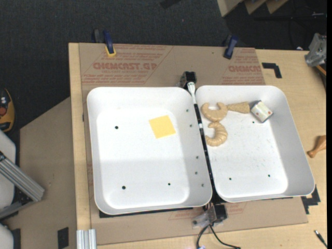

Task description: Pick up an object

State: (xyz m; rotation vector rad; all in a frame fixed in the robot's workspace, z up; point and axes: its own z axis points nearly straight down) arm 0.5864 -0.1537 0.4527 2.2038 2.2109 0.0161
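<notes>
**Figure: bench from above, before any grasp.** Take the black strip [200, 134] that runs between the two shallow white plastic bins as your landmark.

On the view's left of the strip lies the first bin [98, 154]. It holds one flat yellow square, thin like a card or foam tile [162, 126], well apart from the strip and toward the far half of the bin floor.

On the view's right of the strip lies the second bin [259, 160]. Just beside the strip you see a tan curled piece, hook-shaped and dough-like [218, 134]. A second tan curled piece with a long tail [220, 110] lies farther up the strip, and the two appear to touch or nearly touch. Beyond the tail, farther from the strip, a small white block [261, 111] rests tilted against the tail's end.

Both bins sit on a brown cardboard sheet with red lettering [129, 61], held by two blue clamps [109, 43] at the far edge.

You cannot tell the state of the gripper's jaws from this view.

**Progress.** Judge the task as not yet begun: every candidate object rests on a bin floor and none is lifted. Choosing, approaching, closing and raising all remain. The yellow square stands alone, but its flatness will likely make it hard to pinch.
</notes>
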